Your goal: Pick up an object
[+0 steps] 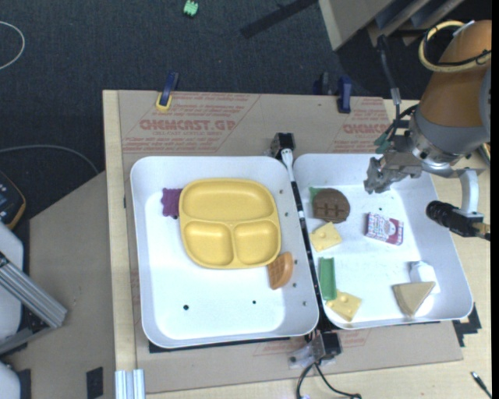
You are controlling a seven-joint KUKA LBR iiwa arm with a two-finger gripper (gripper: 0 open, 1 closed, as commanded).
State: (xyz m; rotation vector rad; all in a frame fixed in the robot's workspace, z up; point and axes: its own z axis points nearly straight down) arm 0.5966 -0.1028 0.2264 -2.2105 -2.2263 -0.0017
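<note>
On brown board [234, 117], two white bins [156, 234]

- white bin, right [460, 282]: directly under the claw [380, 178].
- white bin, left [152, 257]: left of the claw, touching the right bin.
- brown board, red lettering [234, 118]: beneath both bins.
- blue clamp [344, 92]: on the board edge, near the claw, behind it.
- yellow-and-blue clamp [164, 95]: same edge, well left of the claw.
- small green piece [190, 8]: on dark carpet, far behind and left of the claw.
- metal rail [31, 298]: farthest left, forward of the claw.
</note>
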